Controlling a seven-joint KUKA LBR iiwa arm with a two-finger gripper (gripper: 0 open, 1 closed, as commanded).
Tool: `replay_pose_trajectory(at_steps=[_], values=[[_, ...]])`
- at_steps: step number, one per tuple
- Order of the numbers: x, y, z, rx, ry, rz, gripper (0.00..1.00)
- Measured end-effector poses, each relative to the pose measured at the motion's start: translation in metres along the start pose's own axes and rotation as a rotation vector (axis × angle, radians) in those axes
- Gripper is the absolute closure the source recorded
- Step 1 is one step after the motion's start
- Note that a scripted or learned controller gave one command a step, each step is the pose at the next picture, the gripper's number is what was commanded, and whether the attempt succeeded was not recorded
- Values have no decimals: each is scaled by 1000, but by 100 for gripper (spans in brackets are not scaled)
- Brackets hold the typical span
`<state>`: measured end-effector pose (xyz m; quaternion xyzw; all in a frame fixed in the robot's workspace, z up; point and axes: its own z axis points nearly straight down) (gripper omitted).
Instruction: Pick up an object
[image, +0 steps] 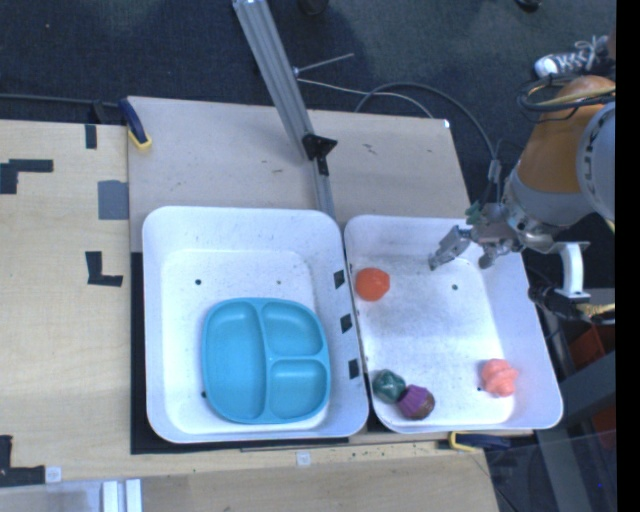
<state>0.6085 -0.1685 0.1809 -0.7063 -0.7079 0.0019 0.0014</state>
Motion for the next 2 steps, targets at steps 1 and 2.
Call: replay_pose_trajectory(at_steps=[1, 2], values=[[9, -3, 61, 3, 2, 0, 0], [10, -3, 93, -3, -1, 0, 0]])
